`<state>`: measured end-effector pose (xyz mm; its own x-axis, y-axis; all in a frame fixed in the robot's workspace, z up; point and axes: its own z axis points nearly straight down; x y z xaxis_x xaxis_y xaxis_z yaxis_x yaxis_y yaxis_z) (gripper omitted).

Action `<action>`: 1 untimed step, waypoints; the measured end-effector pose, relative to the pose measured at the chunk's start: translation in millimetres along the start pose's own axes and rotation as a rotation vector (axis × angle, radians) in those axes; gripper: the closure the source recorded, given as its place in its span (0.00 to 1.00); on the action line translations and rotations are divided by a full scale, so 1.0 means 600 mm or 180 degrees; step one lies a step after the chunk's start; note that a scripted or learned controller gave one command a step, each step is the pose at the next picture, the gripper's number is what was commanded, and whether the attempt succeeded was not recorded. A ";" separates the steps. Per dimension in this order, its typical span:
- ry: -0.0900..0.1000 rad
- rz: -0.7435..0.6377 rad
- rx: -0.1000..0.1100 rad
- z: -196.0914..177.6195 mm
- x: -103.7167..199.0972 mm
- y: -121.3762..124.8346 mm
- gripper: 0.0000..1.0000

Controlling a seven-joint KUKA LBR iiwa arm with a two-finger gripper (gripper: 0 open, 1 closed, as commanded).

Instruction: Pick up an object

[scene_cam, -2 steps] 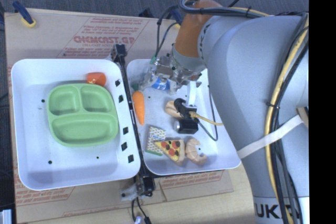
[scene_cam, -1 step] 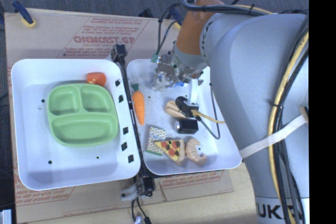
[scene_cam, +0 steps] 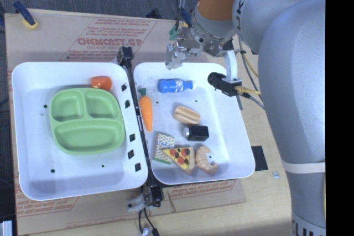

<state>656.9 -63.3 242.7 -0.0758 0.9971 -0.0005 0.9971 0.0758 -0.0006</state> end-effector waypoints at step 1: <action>0.0001 0.0000 0.0003 0.001 0.000 0.000 0.00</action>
<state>656.7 -63.2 242.1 -0.0758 0.9971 0.0000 0.9971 0.0758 -0.0017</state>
